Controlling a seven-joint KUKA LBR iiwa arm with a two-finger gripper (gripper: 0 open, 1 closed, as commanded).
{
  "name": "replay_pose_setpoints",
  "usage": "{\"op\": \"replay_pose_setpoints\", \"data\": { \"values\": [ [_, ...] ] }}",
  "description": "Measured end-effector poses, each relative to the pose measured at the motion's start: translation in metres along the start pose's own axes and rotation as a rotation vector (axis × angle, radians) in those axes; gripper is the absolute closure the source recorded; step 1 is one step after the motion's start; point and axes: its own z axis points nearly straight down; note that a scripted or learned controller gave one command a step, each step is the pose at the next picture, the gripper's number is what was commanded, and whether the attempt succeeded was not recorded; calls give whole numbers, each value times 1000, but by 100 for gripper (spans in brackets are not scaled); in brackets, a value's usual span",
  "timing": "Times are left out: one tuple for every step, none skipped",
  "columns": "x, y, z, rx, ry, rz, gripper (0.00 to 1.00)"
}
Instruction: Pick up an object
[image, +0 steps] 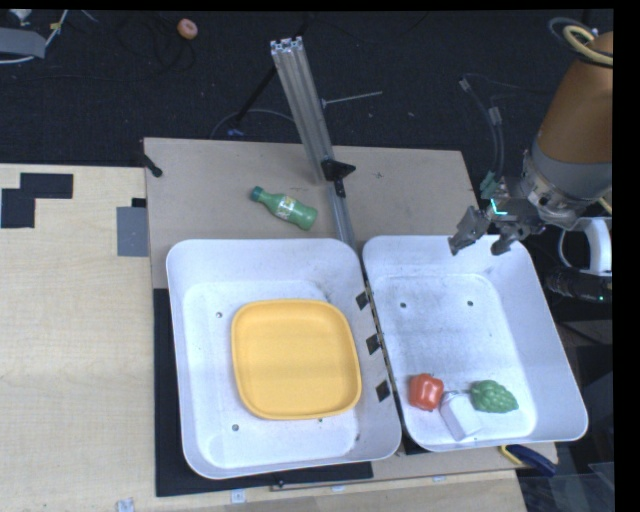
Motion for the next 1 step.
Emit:
{"op": "replay_pose_setpoints", "data": {
  "values": [
    [0,0,0,0,0,0,0]
  ]
}}
